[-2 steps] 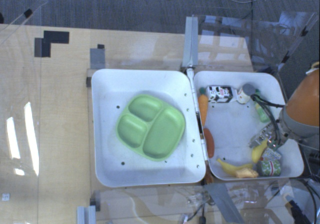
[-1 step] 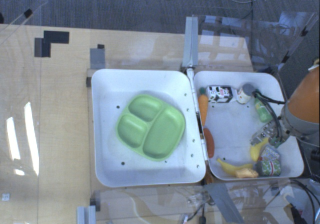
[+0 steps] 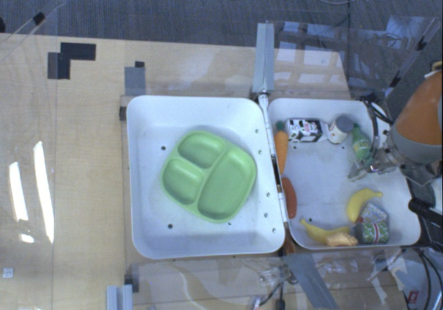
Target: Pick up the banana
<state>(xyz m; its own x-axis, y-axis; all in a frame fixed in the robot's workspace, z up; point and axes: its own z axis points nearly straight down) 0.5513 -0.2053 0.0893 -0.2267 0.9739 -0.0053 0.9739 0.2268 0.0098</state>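
Near rim of right bin (image 3: 346, 248): one banana (image 3: 324, 232) lies long axis left-right, tip pointing left, touching a can (image 3: 374, 225). Second banana (image 3: 362, 203) just beyond, curved, long axis near-to-far, tip toward far right. Arm (image 3: 419, 122) leans in from right; gripper (image 3: 367, 167) low over bin's far right; finger state can't be told.

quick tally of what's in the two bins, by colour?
Green: 3 — divided plate, bottle, can
Yellow: 2 — banana, second banana
Orange: 1 — carrot
Red-brown: 1 — sausage
Black and white: 1 — cow-print carton
Grey-white: 1 — small jar
Total: 9
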